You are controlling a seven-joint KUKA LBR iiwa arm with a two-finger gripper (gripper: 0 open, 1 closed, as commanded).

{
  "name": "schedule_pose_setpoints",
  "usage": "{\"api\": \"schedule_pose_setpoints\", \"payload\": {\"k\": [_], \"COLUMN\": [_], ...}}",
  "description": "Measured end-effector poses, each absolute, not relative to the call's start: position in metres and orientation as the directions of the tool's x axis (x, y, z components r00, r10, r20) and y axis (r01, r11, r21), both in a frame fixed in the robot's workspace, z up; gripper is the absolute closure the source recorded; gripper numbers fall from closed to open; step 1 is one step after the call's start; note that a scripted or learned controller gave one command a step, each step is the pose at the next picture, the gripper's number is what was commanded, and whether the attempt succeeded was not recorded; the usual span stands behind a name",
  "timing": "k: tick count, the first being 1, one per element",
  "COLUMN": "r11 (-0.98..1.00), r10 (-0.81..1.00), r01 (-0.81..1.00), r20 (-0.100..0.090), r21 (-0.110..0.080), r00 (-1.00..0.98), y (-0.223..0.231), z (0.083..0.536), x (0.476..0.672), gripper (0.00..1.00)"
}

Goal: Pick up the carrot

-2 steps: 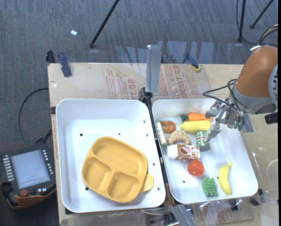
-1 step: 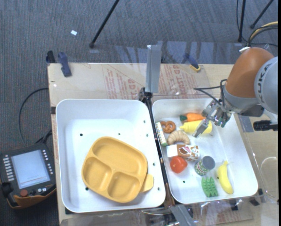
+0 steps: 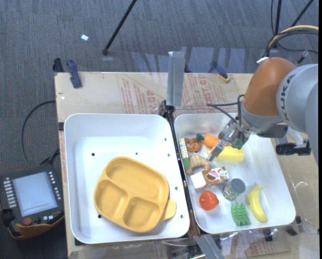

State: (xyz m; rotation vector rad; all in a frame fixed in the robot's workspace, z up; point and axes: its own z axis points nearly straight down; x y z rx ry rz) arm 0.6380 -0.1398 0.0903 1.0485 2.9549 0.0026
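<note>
**Carrot lies just beside the fingers, not yet gripped**

The carrot [image 3: 210, 141] is a small orange toy piece in the right bin [image 3: 274, 166], just to the left of the fingers [image 3: 221, 146] and close against them. It is probably light, rigid plastic with a smooth, slightly slippery skin, so it is best taken across its thicker middle, where the taper will not squeeze it out.

The fingers look slightly parted with nothing between them, though at this size the gap is hard to read. Touching or nearly touching them on the right is a yellow block [image 3: 232, 154], smooth and rounded. Below them lie a tan croissant [image 3: 197, 162], ridged and curved, and a printed box [image 3: 216, 175]. Further below sit a glossy red tomato [image 3: 208, 199], a small tin [image 3: 235, 188], a knobbly green piece [image 3: 239, 213] and a banana [image 3: 257, 203]. Far to the left, the other bin holds a yellow divided plate [image 3: 131, 194], matte and shallow.
</note>
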Motion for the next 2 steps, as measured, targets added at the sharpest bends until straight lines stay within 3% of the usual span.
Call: {"api": "schedule_pose_setpoints", "payload": {"k": [1, 2], "r11": [0.698, 0.703], "r10": [0.717, 0.712], "r01": [0.717, 0.712], "r20": [0.002, 0.002], "r21": [-0.001, -0.001], "r00": [-0.698, -0.703], "y": [-0.0903, -0.0882], "z": [0.0869, 0.0964], "x": [0.6334, 0.6342], "gripper": [0.00, 1.00]}}
